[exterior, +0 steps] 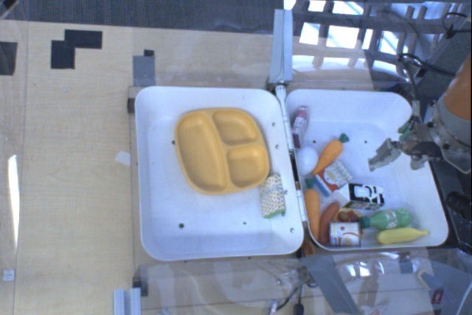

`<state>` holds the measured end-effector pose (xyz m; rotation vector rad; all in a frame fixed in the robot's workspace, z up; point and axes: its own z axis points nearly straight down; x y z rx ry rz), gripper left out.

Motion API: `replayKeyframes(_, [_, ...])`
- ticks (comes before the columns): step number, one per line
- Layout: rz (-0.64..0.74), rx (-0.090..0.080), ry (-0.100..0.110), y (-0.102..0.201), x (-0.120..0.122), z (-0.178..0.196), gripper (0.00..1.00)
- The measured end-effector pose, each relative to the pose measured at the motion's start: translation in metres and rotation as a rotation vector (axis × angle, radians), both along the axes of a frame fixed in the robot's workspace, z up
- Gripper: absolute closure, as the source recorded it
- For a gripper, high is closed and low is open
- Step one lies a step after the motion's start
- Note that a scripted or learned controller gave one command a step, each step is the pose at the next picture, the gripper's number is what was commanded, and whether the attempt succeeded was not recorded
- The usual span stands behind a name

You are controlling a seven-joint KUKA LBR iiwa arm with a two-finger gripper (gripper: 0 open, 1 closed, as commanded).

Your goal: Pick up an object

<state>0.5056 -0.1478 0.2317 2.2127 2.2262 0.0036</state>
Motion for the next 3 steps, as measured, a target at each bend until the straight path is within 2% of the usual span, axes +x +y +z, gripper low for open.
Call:
replayKeyframes(1, [-0.294, 0.001, -0.001, 0.007, 0.022, 0.054, 0.0])
replayKeyframes(2, [-0.197, 0.001, 0.003, 0.046, 0.063, -0.031, 0.0])
replayKeyframes(3, [-0.141, 0.001, -0.009, 0.054, 0.088, -0.143, 0.0])
